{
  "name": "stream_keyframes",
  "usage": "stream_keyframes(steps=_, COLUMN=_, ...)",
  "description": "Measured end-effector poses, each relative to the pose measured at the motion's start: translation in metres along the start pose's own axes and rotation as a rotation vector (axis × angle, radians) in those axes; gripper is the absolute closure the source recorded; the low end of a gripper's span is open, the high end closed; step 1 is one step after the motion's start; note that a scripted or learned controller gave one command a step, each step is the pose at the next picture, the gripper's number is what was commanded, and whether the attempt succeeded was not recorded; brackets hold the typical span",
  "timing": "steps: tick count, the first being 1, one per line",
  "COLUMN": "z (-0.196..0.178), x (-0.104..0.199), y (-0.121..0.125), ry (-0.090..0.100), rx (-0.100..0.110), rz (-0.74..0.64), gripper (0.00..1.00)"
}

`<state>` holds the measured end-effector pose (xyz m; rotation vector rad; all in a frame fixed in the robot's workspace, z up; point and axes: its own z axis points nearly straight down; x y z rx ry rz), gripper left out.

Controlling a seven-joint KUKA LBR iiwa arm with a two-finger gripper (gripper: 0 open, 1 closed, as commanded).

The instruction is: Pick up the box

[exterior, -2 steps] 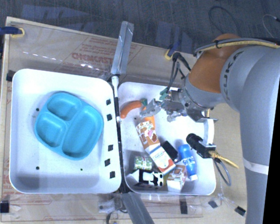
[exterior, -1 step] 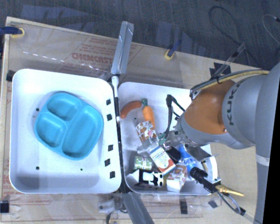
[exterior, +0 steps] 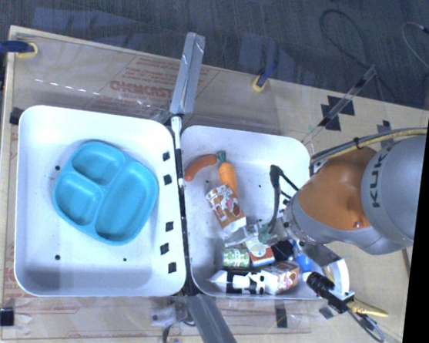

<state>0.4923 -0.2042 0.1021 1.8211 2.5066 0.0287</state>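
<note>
The bench (exterior: 300,107) carries two white bins side by side. The left bin (exterior: 34,183) holds a blue sectioned plate (exterior: 107,191). The grey arm (exterior: 366,201), with its orange band, bends low over the right bin (exterior: 256,149). The gripper (exterior: 269,232) is down among the clutter at the bin's near end, and how it stands I cannot tell from here. The box (exterior: 224,204), printed orange and white, lies tilted mid-bin, just left of the gripper. Beside it are a toy carrot (exterior: 228,176), a small can (exterior: 236,256) and a black-and-white carton (exterior: 247,283).
</note>
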Motion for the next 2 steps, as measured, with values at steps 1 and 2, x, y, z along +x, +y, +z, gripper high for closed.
stream_keyframes(steps=1, z=-0.005, x=0.0, y=-0.004, ry=0.007, rx=0.017, rz=-0.007, gripper=1.0)
stream_keyframes(steps=2, z=-0.104, x=0.014, y=-0.005, ry=0.02, rx=0.044, rz=0.166, gripper=1.0)
